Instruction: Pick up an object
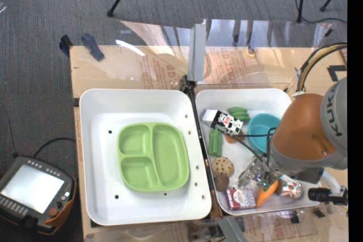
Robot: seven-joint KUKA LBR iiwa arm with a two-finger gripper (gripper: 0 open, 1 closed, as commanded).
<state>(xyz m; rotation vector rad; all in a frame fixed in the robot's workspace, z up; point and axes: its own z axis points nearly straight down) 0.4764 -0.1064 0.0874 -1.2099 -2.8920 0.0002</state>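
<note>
The right bin (282,94) holds several small objects. A white carton with black cow patches (223,120) lies at the back left, next to a green pea pod (238,113) and a teal bowl (264,124). A green cucumber-like piece (215,142), a cookie (222,165) and a brown lump (221,181) line the left wall. At the front lie a red and white box (240,198), an orange carrot (265,193) and a white and red can (290,187). My gripper (256,173) hangs low over the front middle, just above the carrot and box.
The left bin (96,122) holds a green divided plate (153,156). My arm's orange band (305,126) covers the right bin's right side and part of the bowl. A grey post (197,56) stands behind the bins. A tablet (33,190) sits on the floor at left.
</note>
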